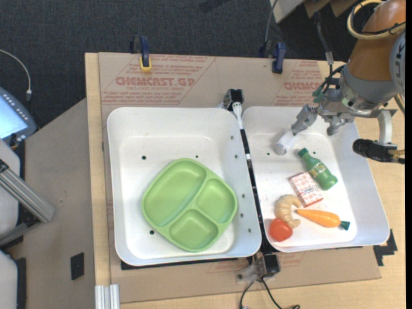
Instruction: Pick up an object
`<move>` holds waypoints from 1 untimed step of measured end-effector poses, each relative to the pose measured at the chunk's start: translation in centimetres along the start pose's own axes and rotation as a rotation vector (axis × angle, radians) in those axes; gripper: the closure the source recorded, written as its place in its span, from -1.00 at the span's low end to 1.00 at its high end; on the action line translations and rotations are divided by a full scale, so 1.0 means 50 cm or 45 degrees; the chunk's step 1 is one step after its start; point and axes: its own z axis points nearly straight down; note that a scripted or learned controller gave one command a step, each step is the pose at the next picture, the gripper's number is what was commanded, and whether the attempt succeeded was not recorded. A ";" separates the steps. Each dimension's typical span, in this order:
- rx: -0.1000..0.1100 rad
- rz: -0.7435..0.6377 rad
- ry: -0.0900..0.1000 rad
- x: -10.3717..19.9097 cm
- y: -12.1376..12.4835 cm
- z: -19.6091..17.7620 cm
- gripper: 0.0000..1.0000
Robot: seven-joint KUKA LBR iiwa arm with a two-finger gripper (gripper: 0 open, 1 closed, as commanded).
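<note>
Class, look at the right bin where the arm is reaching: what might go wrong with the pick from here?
1. The green bottle, pink box, croissant, carrot and tomato lie packed together, so the end effector may bump a neighbour.
2. The end effector sits above a bare patch of the right bin, so it may close on nothing.

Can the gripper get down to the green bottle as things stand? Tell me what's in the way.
Probably yes. The gripper hangs over the right bin, just left of the green bottle, which lies apart from the other items with nothing on top.
</note>
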 end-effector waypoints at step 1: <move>-0.020 -0.004 -0.003 0.001 0.006 -0.019 -1.00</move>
